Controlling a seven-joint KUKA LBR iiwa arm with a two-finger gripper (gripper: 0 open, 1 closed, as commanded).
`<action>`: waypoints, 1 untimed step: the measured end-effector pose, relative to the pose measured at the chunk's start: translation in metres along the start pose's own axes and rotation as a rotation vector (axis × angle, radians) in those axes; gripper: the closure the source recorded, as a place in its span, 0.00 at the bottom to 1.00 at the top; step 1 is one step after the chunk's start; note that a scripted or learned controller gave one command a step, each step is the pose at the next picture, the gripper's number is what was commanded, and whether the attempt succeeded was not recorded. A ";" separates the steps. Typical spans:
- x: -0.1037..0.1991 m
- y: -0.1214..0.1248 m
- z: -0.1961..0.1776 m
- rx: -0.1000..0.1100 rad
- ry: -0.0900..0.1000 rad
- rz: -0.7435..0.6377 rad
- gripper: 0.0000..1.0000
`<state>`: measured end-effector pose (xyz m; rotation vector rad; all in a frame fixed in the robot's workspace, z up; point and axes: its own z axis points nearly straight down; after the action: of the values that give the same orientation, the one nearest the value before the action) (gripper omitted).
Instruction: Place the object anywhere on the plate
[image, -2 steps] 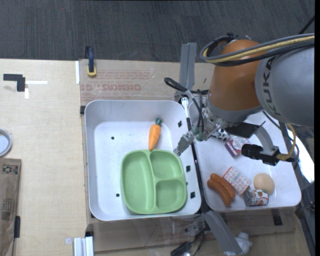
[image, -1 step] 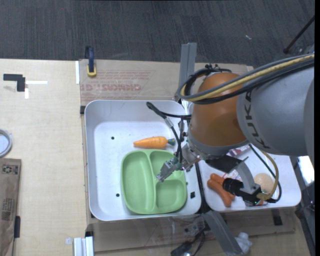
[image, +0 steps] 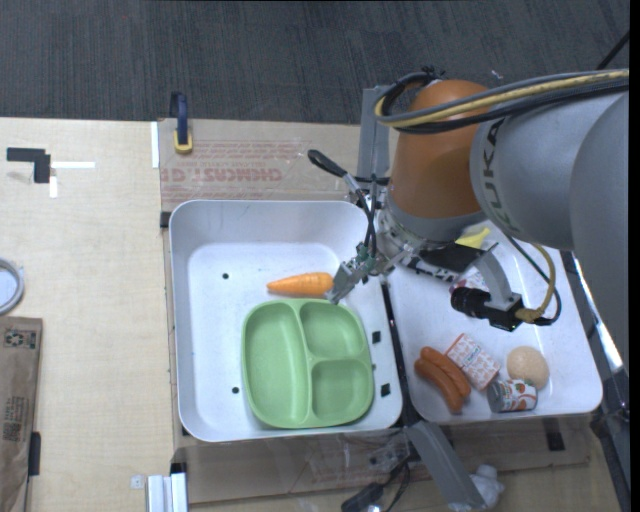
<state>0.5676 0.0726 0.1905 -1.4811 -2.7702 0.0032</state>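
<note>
Carrot (image: 300, 285) lies on left bin (image: 200, 330) floor, just beside plate (image: 308, 362) far edge, not on it. Gripper (image: 345, 280) at carrot's right tip; jaw state: cannot tell, grip unconfirmed. Plate near bin's front edge, likely drop target close by.

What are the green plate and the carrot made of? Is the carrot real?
The green plate looks like smooth matte plastic: one even colour, rounded moulded compartments. The carrot is probably a plastic toy, since its orange surface looks uniform and smooth, though the view can't confirm that.
</note>
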 end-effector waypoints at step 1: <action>0.092 -0.018 0.099 -0.001 0.001 0.006 0.00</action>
<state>0.5012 0.1390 0.0916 -1.4889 -2.7650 0.0012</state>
